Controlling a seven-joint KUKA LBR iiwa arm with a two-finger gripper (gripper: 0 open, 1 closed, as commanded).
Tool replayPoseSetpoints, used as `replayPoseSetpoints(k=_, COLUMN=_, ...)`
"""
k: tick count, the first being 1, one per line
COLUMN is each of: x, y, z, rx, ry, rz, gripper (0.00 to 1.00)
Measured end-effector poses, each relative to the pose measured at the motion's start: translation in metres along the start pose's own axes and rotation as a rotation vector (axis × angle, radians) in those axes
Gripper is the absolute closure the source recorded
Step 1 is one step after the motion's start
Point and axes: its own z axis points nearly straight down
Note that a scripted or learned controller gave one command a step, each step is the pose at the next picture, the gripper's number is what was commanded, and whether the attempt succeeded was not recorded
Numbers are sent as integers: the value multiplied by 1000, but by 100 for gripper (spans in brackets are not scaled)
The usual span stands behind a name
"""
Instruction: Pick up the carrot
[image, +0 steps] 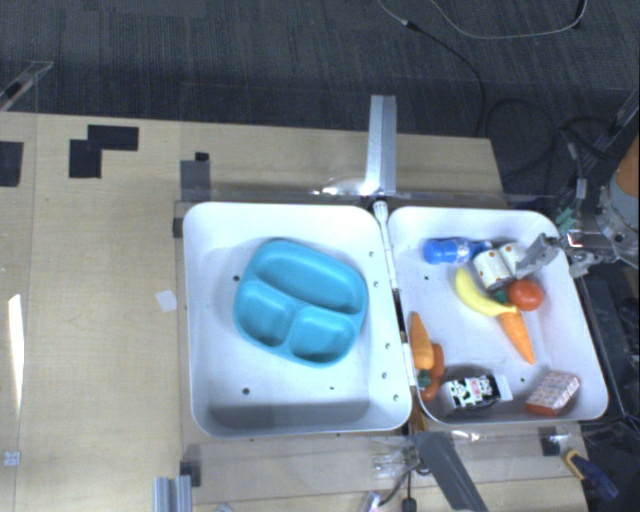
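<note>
The carrot (518, 335) is an orange tapered piece lying in the right bin (590, 345), with its thick end up against a red tomato (526, 294) and its tip pointing to the near right. A yellow banana (478, 295) lies just left of it. My gripper (556, 244) hangs over the bin's far right corner, above and to the right of the carrot and apart from it. It sits close to a white can (493, 266). Nothing shows in its grasp.
The right bin also holds a blue bottle (446, 250), an orange and green vegetable (423, 352) along the left wall, a black and white carton (470, 391) and a pink box (553, 392). A blue divided plate (300, 301) lies in the left bin (215, 330).
</note>
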Motion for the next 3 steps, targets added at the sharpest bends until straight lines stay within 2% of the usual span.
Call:
replayPoseSetpoints(k=1, x=-6, y=-41, z=126, rx=-3, ry=1, rz=241, gripper=0)
replayPoseSetpoints(k=2, x=-5, y=-39, z=115, rx=-7, ry=2, rz=238, gripper=100)
replayPoseSetpoints(k=3, x=68, y=-2, z=21, rx=-3, ry=1, rz=213, gripper=100)
